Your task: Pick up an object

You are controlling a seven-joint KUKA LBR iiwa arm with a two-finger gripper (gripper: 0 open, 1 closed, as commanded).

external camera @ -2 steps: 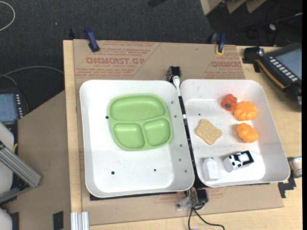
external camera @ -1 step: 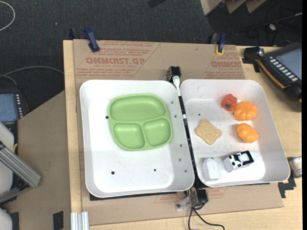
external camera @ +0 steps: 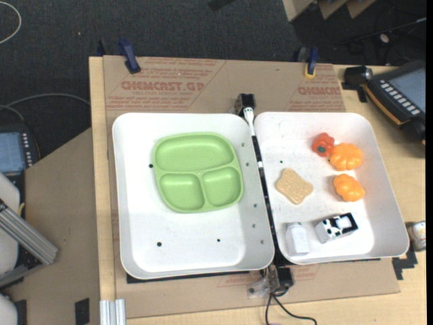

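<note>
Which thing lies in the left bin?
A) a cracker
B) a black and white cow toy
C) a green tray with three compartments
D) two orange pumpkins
C: the green tray lies alone in the left bin, while the cracker, the pumpkins and the cow toy all lie in the right bin.

The left bin (external camera: 132, 181) holds a green divided plate (external camera: 197, 172). In the right bin (external camera: 379, 175), a cracker (external camera: 294, 186) lies at the centre, with a red toy (external camera: 323, 143) and two orange pumpkins (external camera: 347, 156) (external camera: 349, 187) toward 2 o'clock. A black-and-white toy (external camera: 336, 227) and a white block (external camera: 296, 238) sit near 6 o'clock.
</note>
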